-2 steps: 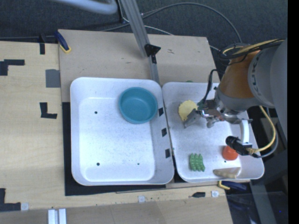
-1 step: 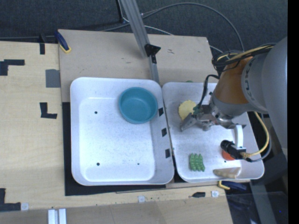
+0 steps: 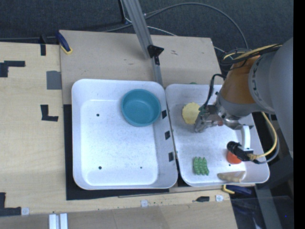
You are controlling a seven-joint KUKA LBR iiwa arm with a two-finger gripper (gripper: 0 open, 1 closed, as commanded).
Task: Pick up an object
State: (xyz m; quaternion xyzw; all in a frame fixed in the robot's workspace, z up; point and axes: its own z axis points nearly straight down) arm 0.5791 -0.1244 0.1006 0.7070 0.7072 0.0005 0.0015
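The grey arm with its orange band reaches in from 3 o'clock and hangs its 2-finger gripper (image 3: 200,124) low over the right-hand shallow white bin (image 3: 217,149), just beside the pale yellow rounded lump (image 3: 190,112). That lump sits at about 10 o'clock in its bin, near the wall shared with the left-hand white bin (image 3: 90,142), and the tool's tip stands at its 4 o'clock edge, touching or nearly so. Judging by this closeness, the lump is the chosen target. Whether the fingers are apart or together I cannot tell from this slant; nothing visibly sits between them.

The other pieces lie well apart: a small green ridged block (image 3: 200,166) at 6 o'clock of that bin, a red-orange round piece (image 3: 233,157) at 4 o'clock, a tan wedge (image 3: 232,176) on the near rim. A blue round bowl (image 3: 140,107) rests at 12 o'clock in the left bin. Such spacing probably leaves room for a clean descent.
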